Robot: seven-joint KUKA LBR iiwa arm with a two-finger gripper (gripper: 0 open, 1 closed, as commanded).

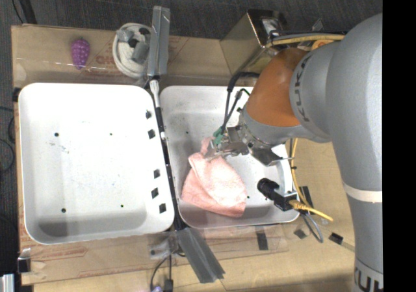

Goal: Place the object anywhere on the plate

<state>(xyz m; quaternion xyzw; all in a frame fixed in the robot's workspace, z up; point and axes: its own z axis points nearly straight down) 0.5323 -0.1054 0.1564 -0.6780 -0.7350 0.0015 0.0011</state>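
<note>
Camera view, looking down at a slant on the bench (97,265). Two shallow white bins lay side by side: the left bin (84,154) and the right bin (195,105). The grey arm (344,89), with its orange band (279,92), reached in from the right over the right bin. The gripper (224,141) pointed down at the upper edge of a pink cloth (214,183) (crumpled, lying in the lower middle of the right bin, its lower edge near the bin's front wall). The gripper's tip met the cloth's raised top corner, but whether the fingers were spread or closed, or had any fold between them, could not be told from this angle. A black cylindrical part (273,193) of the wrist assembly projected over the bin's right side, beside a yellow cable (305,206). Behind the bins, on the brown board, lay a small purple object (80,52) at far left and a white coil of cord (132,49) just beside a grey upright bracket (158,40).
</note>
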